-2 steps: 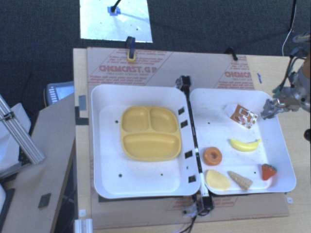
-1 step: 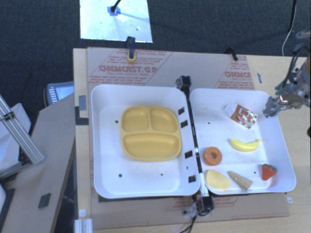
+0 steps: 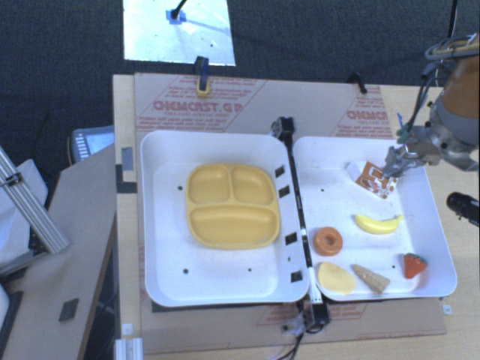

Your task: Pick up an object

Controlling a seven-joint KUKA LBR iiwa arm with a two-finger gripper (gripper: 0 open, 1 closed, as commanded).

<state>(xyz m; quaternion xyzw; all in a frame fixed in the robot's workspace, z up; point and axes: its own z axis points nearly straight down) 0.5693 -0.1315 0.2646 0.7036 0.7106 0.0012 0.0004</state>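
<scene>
Two white bins sit side by side. Your arm (image 3: 457,111) is cut off at the right edge. You cannot tell how wide the claw (image 3: 396,160) is open; it is too small and blurry. It touches the orange and white packet (image 3: 373,178) in the right bin (image 3: 435,223), near the banana (image 3: 377,223).

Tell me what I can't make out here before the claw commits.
- Claw fingers: too small and blurred in the camera view to judge.
- Orange-and-white packet: its right end sits under the claw; contact unclear.
- Arm: cut off by the right edge.
</scene>
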